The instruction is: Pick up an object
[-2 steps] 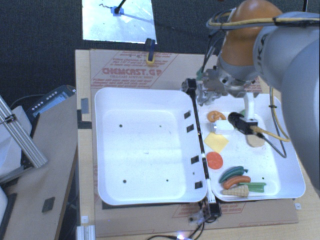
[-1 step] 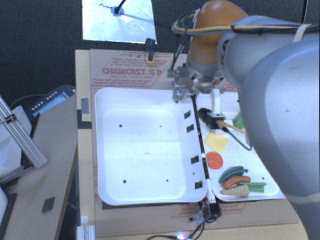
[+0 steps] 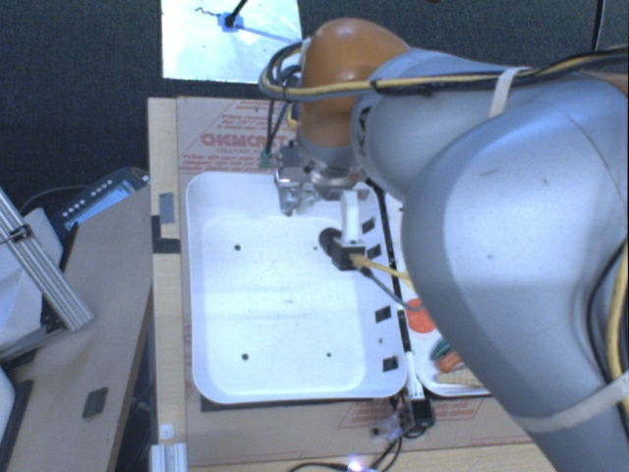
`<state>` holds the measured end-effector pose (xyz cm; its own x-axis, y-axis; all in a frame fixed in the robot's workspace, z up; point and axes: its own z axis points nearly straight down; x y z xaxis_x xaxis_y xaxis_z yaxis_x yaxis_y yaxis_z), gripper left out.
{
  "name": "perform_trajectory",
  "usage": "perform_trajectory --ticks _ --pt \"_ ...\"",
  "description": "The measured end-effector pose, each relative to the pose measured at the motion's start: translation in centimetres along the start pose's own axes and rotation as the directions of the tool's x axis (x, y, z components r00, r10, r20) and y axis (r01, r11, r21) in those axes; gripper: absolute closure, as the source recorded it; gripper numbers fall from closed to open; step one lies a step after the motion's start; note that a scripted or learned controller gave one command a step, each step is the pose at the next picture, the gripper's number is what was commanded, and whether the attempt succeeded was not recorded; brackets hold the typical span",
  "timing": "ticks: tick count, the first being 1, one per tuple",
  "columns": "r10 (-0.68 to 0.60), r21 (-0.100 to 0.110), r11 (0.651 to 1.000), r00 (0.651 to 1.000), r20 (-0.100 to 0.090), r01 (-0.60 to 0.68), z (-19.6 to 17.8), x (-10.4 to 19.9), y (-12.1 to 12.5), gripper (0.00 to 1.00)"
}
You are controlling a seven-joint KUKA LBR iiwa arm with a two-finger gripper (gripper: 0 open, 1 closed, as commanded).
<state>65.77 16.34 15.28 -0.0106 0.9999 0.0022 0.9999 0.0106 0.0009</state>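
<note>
Camera view, nearest edge first: two white bins sit side by side. The left bin (image 3: 265, 362) shows bare floor with four small dark dots; the right bin (image 3: 460, 383) is a sliver at lower right beside the arm. Two small things lie in that sliver: one orange piece (image 3: 447, 361) and, just beyond it, one orange-red piece (image 3: 421, 319). One grey arm (image 3: 511, 214) comes in from the right, its orange band (image 3: 344, 52) at upper centre, wrist pointing down. Its gripper (image 3: 291, 199) hangs over the left bin's far end; open or closed, I cannot tell.
</note>
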Motion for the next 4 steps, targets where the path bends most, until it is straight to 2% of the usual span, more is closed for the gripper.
perform_trajectory --ticks 1,2,3,4 --pt "0.002 0.000 1.000 1.000 0.000 -0.002 5.8 5.5 1.1 1.00" --pt "0.005 -0.001 1.000 1.000 0.001 -0.005 6.8 7.1 1.2 1.00" --pt "0.009 0.001 1.000 1.000 0.002 -0.009 6.8 7.0 0.1 1.00" --pt "0.010 0.003 1.000 1.000 0.003 -0.010 6.9 7.1 -4.2 1.00"
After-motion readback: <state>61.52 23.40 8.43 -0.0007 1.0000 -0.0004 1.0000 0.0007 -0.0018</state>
